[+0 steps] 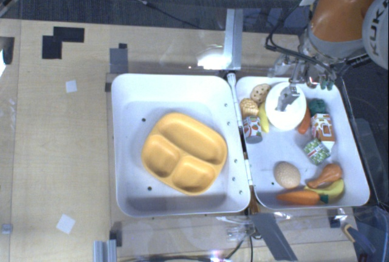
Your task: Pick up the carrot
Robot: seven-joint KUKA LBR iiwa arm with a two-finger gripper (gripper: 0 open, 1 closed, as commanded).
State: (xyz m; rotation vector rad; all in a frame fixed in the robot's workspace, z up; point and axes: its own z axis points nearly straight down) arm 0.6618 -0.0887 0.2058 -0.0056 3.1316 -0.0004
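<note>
While we hover the gripper (290, 98) over the white plate (285, 116), can't tell its state. Carrot (298, 197) sits well below it toward the near edge of the right bin (358, 151), beside the egg (287, 174). Still approach phase; next we need to traverse there & descend.

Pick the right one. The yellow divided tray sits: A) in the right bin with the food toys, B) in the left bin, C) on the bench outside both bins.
B: the tray lies in the left bin, apart from the toys.
</note>
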